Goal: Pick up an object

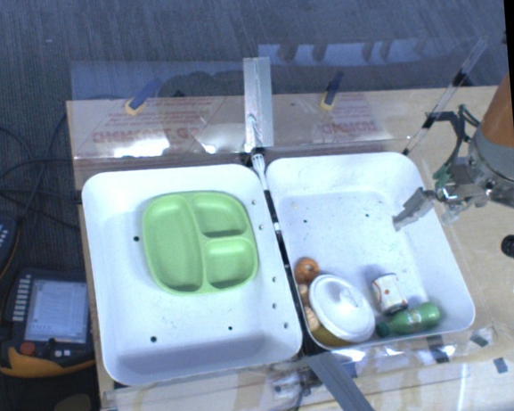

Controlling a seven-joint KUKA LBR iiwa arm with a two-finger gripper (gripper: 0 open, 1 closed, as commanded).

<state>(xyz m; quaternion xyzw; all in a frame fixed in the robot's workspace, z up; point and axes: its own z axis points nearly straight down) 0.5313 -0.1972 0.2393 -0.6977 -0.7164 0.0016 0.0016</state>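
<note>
Down in the near right corner of the right bin (346, 203) the objects crowd together: a green bottle (412, 319) lying on its side, a small can (388, 292) just behind it, a white-lidded bowl (339, 307) to their left, and a small orange fruit (306, 268) touching the bowl's far left side. Over that bin's right rim the gripper (411, 210) hovers, holding nothing; whether it is wide or narrow cannot be told. A green divided plate (199, 241) sits in the left bin (125, 328).

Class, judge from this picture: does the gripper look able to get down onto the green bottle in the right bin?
Probably yes. The gripper is over the right bin, and the green bottle lies uncovered, though a small can touches it.
</note>
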